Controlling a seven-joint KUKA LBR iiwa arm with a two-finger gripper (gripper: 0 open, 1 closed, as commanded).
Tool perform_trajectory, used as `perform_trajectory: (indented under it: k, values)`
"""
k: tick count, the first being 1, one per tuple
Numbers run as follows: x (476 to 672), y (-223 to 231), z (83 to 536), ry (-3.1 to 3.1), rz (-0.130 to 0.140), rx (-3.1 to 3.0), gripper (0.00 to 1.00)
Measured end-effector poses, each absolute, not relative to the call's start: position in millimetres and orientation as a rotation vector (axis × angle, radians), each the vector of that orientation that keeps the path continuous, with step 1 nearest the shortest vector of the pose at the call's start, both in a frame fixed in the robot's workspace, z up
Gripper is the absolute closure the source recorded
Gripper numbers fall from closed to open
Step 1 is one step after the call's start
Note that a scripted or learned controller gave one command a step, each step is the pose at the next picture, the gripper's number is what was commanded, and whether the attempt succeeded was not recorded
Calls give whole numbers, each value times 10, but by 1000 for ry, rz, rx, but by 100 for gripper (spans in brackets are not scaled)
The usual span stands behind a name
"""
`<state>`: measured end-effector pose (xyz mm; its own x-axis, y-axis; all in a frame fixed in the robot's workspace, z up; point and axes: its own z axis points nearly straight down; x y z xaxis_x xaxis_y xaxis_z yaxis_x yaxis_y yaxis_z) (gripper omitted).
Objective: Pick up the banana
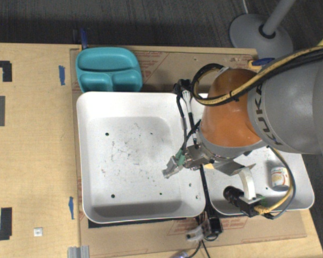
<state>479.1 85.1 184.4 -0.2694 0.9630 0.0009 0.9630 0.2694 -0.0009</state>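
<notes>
My gripper (pixel 171 169) hangs low over the right side of the left white bin (pixel 97 144), close to the wall it shares with the right bin. The grey arm with its orange band (pixel 231 112) reaches in from the right and hides most of the right bin (pixel 304 195). Black and yellow cables loop around the wrist.
A small white jar with an orange label (pixel 279 177) stands in the right bin near its right wall. A teal divided tray (pixel 109 69) sits behind the left bin. The brown bench (pixel 32 144) stretches to the left. A grey lamp base (pixel 255 31) stands at the back right.
</notes>
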Motion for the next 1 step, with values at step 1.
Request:
perform_trajectory:
  k: [1]
  values:
    - [4791, 1371, 899, -2658, -1, -1672, 0]
